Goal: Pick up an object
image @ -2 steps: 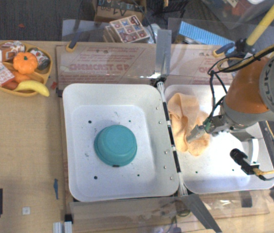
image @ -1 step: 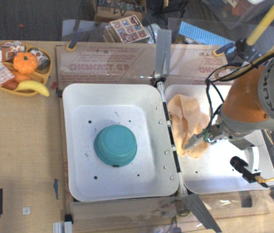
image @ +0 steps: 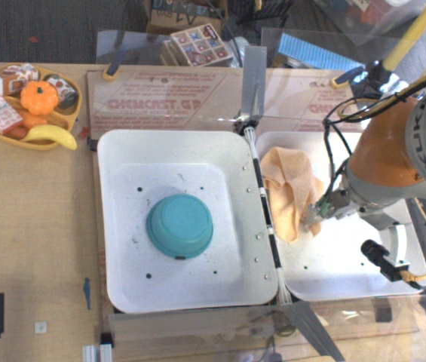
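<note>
The cloth (image: 289, 188) lies crumpled at the right bin's (image: 348, 274) left side. My claw (image: 312, 218) touches its near edge; grip state unclear. Thin folds could slip free when lifting.

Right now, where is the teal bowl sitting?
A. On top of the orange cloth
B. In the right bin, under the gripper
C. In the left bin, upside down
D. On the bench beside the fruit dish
C: the teal bowl lies bottom-up near the middle of the left bin, while the gripper is over in the right bin at the orange cloth.
</note>
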Tool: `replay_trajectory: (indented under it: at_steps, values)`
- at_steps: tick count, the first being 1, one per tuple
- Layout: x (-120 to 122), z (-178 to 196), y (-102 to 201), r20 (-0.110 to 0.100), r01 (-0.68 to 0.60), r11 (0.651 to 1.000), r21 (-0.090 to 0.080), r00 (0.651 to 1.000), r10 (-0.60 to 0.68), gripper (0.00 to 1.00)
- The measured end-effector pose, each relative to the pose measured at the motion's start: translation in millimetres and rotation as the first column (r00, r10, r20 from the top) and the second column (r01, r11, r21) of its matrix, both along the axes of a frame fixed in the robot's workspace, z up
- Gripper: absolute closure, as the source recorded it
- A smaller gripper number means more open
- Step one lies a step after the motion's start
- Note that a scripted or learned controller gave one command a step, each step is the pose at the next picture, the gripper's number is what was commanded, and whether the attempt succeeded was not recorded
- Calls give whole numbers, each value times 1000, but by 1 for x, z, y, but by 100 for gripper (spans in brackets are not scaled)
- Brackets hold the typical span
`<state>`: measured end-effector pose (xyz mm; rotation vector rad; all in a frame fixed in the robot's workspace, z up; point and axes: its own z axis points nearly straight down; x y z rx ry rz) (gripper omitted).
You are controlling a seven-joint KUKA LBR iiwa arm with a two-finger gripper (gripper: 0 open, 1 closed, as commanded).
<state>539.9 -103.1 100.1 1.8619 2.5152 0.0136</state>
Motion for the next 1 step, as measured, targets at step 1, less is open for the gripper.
replay_trajectory:
  at_steps: [1]
  values:
    - [45, 85, 30, -13, 165, 986, -1, 986, -165, 100]
